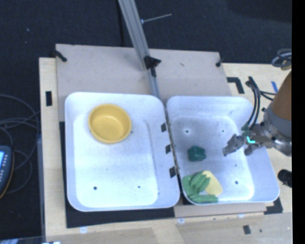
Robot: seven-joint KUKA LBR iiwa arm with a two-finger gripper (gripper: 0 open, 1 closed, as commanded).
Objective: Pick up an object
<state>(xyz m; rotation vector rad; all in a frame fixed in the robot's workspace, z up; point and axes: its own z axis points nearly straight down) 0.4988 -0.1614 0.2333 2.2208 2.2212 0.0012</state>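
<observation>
The gripper (240, 144) hangs over the right bin (203, 105), near its right wall, fingers spread wide with nothing between them, likely so it can drop over a target; nearest is the small dark green object (196, 153) at mid-floor, lying free; the green-and-yellow toy (203, 184) sits jammed against the front edge, a harder reach; the yellow bowl (110, 123) rests in the left bin (117, 187), toward its back left corner

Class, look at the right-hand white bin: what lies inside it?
Inside the right bin lie a small dark green object mid-floor and, at the near left corner, a green leafy piece overlapping a yellow piece. What the leafy piece covers cannot be seen.
</observation>
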